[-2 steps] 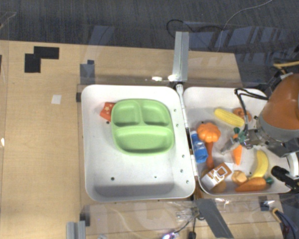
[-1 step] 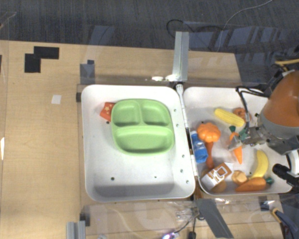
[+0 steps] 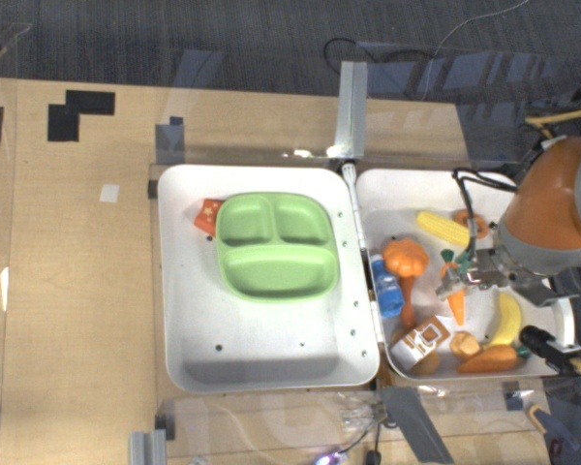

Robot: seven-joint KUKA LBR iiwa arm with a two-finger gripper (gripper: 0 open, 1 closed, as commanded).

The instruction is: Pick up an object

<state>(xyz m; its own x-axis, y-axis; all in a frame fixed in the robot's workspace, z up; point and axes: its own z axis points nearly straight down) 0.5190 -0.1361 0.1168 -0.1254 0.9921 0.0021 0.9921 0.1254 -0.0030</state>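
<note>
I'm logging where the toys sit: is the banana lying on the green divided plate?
No, the banana lies in the right bin, while the green divided plate sits in the left bin.

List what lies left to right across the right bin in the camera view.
Blue bottle → orange pumpkin-like toy → corn cob → small carrot → banana.
</note>
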